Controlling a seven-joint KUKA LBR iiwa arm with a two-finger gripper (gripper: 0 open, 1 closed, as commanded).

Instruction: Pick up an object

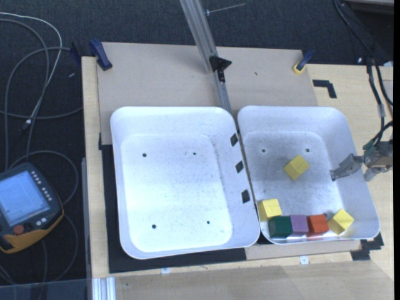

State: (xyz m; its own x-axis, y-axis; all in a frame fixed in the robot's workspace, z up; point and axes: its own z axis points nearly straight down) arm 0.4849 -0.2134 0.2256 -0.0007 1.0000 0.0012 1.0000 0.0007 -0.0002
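The right white bin [350, 136] holds several small blocks. A yellow cube [296, 167] lies alone near its middle. Along the front wall sit a yellow block [270, 209], a green block [280, 226], a purple block [300, 224], an orange-red block [318, 224] and another yellow block [342, 220]. My gripper [351, 175] hangs over the bin's right wall, right of the lone yellow cube and above the front row. Its fingers are spread open with nothing between them.
The left white bin [125, 167] sits beside the right one, with black clips [239, 166] along the shared edge. A metal pole [200, 30] slants in from the back. A teach pendant [25, 205] and cables lie off the bench at left.
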